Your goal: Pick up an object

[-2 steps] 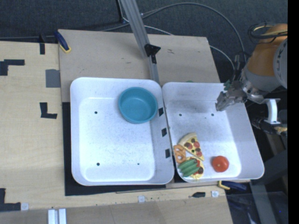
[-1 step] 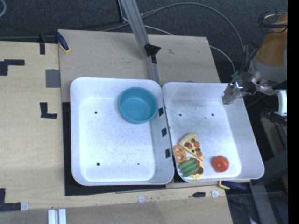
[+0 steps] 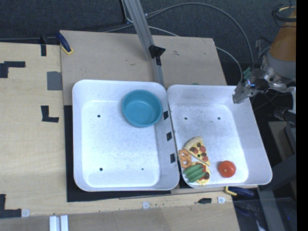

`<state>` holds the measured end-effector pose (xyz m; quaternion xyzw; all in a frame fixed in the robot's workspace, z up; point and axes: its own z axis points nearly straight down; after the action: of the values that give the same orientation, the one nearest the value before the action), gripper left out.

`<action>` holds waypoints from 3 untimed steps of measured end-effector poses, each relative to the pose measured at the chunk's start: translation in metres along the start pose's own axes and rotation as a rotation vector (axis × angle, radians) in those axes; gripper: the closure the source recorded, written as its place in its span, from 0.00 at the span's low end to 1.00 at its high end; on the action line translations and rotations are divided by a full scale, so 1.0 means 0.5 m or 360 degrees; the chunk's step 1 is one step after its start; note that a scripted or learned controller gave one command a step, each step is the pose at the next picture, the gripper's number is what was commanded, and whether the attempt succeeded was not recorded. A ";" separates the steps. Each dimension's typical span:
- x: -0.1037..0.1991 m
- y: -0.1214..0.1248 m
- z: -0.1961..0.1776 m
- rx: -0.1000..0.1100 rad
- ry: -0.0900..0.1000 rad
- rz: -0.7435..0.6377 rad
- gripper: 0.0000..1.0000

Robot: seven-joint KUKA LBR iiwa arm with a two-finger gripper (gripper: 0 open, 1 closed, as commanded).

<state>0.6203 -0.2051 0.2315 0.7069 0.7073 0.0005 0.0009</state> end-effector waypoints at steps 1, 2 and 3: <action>0.096 -0.043 0.017 0.0004 0.0002 -0.0004 1.00; 0.217 -0.069 0.013 0.0003 0.0003 -0.0007 1.00; 0.328 -0.092 0.026 0.0005 0.0002 -0.0007 1.00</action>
<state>0.5741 -0.0413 0.2182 0.7054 0.7088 -0.0001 -0.0007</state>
